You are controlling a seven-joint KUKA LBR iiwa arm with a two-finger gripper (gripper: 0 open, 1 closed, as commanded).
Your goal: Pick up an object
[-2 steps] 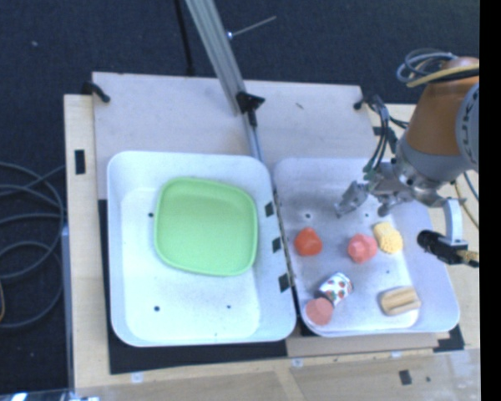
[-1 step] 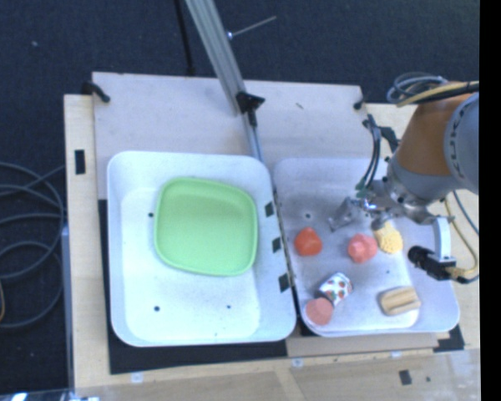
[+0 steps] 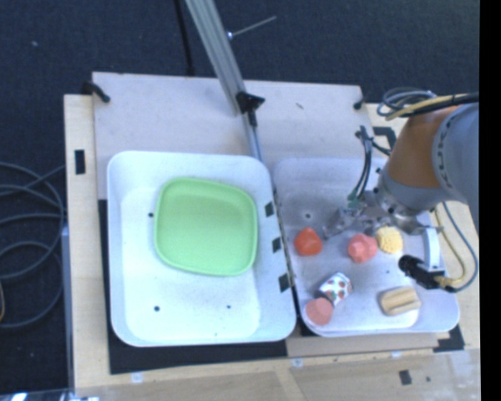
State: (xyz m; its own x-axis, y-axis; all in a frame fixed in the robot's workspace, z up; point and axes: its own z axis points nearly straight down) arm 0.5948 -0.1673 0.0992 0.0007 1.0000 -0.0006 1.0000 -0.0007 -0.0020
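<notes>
Two shallow white bins are carried side by side on the desk (image 3: 184, 98). In the left bin (image 3: 134, 307), a green square plate (image 3: 206, 225) is seated toward the far side. The right bin (image 3: 438, 312) holds an orange ball (image 3: 308, 242), a pink-red piece (image 3: 362, 247), a yellow knobbly piece (image 3: 390, 241), a red-spotted white cup (image 3: 336, 287) lying on its side, a red disc (image 3: 319, 311) near the front edge and a tan block (image 3: 398, 300) toward the front right corner. The pincer (image 3: 356, 217) is positioned low over the right bin's middle, just behind the pink-red piece; whether it is open or closed cannot be told.

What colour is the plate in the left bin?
Light green plate, seen in the camera view.
</notes>
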